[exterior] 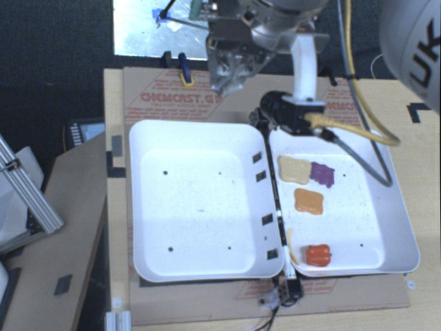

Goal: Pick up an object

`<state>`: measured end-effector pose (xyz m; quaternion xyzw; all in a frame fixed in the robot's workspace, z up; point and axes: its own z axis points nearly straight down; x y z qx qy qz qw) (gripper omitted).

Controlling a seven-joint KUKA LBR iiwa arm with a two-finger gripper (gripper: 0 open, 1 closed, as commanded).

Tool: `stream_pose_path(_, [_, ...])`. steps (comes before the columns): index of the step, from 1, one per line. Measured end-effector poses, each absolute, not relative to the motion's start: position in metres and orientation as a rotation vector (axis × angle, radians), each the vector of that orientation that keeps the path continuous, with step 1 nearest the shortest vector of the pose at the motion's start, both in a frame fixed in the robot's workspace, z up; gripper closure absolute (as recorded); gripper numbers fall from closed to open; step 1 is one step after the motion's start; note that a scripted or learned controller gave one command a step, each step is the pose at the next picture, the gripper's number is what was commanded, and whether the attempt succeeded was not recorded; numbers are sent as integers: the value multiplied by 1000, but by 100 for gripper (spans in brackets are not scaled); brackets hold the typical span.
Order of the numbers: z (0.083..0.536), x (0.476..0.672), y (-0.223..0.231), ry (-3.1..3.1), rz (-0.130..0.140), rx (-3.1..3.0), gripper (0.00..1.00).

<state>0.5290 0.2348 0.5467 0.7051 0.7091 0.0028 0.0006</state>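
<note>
Red pepper (pixel 318 255) lies at 6 o'clock in right bin (pixel 393 212); gripper (pixel 231 71) (finger state: cannot tell) hangs at 12 o'clock.

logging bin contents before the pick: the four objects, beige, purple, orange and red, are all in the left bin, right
Not quite. In the camera view the beige piece, purple piece, orange piece and red piece all lie in the right bin, not the left bin. The count and colours are as you said.
</note>
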Motion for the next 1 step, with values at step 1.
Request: stream_pose_path(1, [558, 529, 235, 2229, 12, 2211, 100])
